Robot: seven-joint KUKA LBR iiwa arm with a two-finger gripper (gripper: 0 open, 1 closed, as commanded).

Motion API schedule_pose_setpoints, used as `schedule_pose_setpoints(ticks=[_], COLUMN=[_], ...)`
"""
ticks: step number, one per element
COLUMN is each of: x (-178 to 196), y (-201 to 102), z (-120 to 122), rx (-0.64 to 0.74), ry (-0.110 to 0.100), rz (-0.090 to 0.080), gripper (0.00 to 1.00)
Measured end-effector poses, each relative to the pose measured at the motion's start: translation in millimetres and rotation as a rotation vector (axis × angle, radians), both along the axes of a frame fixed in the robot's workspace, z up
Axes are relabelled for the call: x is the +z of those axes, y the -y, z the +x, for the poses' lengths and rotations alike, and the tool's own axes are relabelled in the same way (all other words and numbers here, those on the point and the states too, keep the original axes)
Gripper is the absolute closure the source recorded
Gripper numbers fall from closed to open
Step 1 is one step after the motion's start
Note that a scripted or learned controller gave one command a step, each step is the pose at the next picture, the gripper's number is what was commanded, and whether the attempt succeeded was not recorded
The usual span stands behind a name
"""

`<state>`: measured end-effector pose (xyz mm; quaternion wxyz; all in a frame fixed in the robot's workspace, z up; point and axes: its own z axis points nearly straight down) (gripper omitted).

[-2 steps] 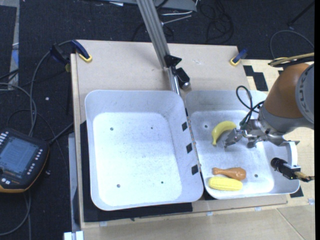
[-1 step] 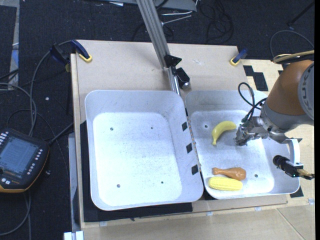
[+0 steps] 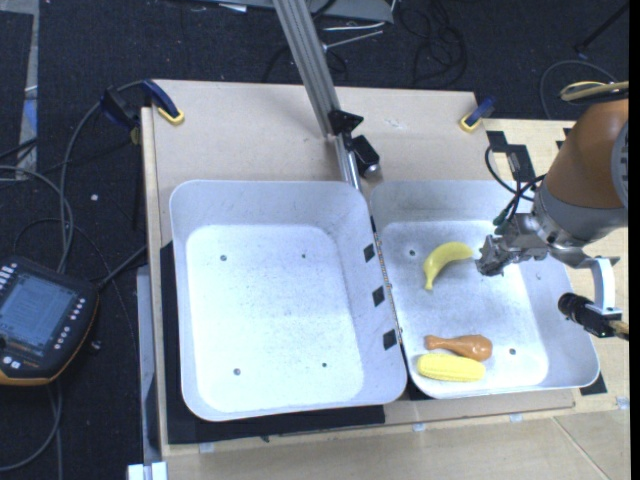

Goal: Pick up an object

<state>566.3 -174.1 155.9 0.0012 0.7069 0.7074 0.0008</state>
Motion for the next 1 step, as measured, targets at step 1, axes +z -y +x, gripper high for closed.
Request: schedule_pose_setpoints(ticks=[1], x=[61.0], y=[0.4], z=[-4.8], rx=[-0.001], ry=[0.002], rz=[-0.001], gripper=[1.00])
